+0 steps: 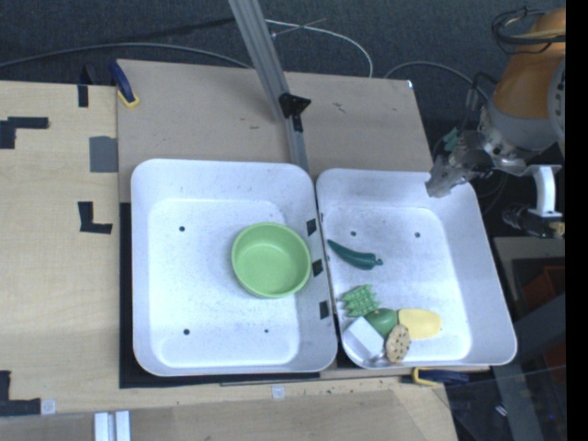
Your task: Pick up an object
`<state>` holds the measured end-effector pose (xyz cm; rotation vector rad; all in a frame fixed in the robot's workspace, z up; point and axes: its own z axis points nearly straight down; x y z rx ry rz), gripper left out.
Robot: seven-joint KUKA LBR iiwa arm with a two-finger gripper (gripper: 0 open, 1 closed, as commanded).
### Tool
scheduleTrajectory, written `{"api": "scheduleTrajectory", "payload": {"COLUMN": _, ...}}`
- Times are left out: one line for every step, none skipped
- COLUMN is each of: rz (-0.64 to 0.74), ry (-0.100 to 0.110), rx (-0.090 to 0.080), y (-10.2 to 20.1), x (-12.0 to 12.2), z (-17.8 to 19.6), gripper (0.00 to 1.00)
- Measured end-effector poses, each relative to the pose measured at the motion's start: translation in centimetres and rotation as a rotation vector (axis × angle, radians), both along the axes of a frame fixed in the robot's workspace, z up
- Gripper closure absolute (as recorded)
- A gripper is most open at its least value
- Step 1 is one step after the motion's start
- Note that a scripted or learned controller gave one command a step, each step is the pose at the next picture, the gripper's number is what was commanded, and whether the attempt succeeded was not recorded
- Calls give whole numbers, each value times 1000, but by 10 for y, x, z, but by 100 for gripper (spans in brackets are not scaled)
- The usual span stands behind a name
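My gripper (442, 182) hangs over the far right corner of the right bin (459, 246), well above the objects. Nothing shows between its fingers. In the right bin lie a dark green pepper (355, 254) near the middle left, and at the near edge a cluster: a light green leafy piece (359, 299), a yellow lemon-like object (419, 322), a white block (365, 340) and a round brown cookie (398, 343). A green bowl (270, 260) sits upright in the left bin (184, 246).
A grey metal pole (266, 58) slants across the bench to the bins' far divider. Cables lie on the dark floor beyond. A blue and yellow clamp (123, 84) sits at the bench's far left corner.
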<state>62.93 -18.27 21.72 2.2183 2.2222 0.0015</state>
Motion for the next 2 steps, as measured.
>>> {"api": "scheduleTrajectory", "payload": {"rz": 4, "ry": 4, "rx": 3, "y": 55, "x": -13, "z": 7, "gripper": 100}}
{"api": "scheduleTrajectory", "payload": {"rz": 5, "ry": 3, "rx": 3, "y": 108, "x": -10, "z": 14, "gripper": 100}}
